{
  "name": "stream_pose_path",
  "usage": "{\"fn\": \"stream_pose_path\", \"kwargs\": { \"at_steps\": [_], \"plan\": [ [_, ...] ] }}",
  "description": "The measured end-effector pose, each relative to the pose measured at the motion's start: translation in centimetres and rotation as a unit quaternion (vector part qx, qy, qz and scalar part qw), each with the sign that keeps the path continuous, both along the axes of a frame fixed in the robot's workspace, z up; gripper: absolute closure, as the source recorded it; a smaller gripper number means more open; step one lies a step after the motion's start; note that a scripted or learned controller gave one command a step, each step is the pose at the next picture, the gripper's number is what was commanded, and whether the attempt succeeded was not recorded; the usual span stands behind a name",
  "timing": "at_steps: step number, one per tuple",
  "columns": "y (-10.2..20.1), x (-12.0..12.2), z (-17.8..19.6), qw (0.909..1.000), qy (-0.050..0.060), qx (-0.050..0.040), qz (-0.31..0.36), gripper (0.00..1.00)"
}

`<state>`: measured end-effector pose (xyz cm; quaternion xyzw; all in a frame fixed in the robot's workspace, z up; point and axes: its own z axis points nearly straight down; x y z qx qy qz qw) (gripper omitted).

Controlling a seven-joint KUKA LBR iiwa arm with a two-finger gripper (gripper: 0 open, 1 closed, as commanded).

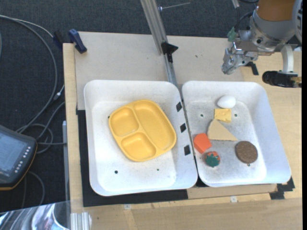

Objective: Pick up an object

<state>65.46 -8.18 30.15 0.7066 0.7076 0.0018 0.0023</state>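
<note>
The right bin (273, 128) holds a white egg-shaped piece (226, 101), a small yellow block (222, 115), a tan wedge (220, 131), an orange block (202, 142), a red and green toy fruit (212, 159) and a brown round disc (246, 152). My gripper (231, 64) hangs above the bench just beyond the right bin's far rim, up and slightly right of the white piece. Nothing shows between its fingers.
A yellow three-compartment tray (141, 129) lies in the left bin (96, 128). A slanted metal pole (156, 18) rises behind the divide between the bins. A blue clamp (76, 40) sits at the bench's far left corner, and cables and a pendant lie on the floor at left.
</note>
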Motion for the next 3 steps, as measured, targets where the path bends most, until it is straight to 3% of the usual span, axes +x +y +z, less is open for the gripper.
{"fn": "stream_pose_path", "kwargs": {
  "at_steps": [3],
  "plan": [
    [15.2, -6.3, -1.7, 1.0000, 0.006, 0.0017, 0.002, 1.00]
  ]
}}
